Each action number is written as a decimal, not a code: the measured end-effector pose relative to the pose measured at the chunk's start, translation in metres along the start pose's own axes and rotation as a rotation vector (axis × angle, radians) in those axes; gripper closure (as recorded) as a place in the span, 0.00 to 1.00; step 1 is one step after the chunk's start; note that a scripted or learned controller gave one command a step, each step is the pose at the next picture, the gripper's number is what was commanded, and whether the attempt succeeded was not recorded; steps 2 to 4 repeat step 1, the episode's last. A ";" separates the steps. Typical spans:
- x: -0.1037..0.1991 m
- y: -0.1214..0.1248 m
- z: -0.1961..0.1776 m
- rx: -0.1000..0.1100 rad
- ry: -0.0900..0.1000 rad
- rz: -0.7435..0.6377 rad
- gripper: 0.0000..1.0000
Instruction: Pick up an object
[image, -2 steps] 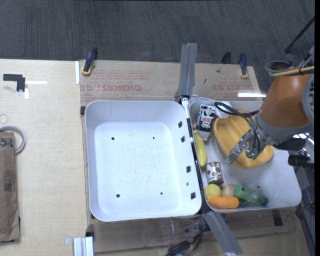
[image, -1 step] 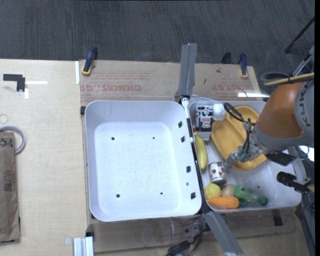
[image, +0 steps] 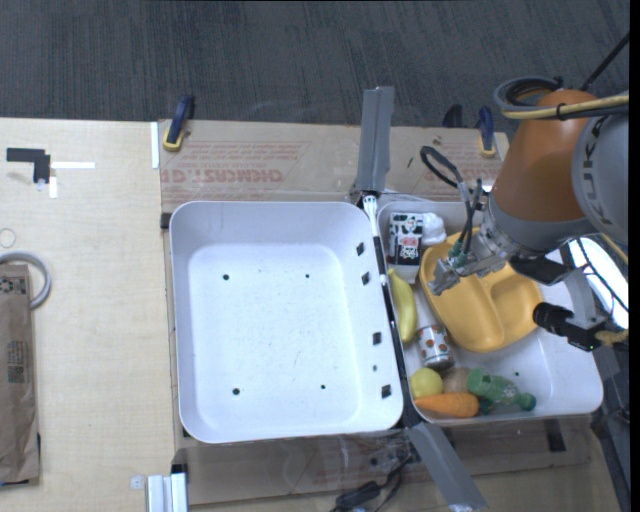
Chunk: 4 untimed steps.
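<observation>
Seen from above, the grey-and-orange arm (image: 545, 160) reaches from the right over the right bin (image: 570, 395), its gripper (image: 462, 262), grip state unclear, low over a yellow bowl-like object (image: 490, 310) beside a banana (image: 403, 305), small can (image: 434, 347), lemon (image: 426, 382) and carrot (image: 447, 405).

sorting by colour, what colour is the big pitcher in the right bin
Yellow: the pitcher shows best in the camera view.

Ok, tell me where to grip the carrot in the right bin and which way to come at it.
Grip the carrot across its middle, coming straight down from above. It lies flat and lengthwise along the near wall of the right bin, so the fingers probably fit best across its narrow width. A lemon and green toy crowd its far side, leaving little room there.
</observation>
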<state>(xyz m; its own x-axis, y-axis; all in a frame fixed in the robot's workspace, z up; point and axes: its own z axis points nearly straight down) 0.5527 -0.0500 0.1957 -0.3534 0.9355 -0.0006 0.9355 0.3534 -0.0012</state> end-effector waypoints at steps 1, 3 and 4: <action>0.013 -0.008 -0.033 0.000 -0.001 0.045 1.00; 0.013 -0.008 -0.033 0.000 -0.001 0.045 1.00; 0.013 -0.008 -0.033 0.000 -0.001 0.045 1.00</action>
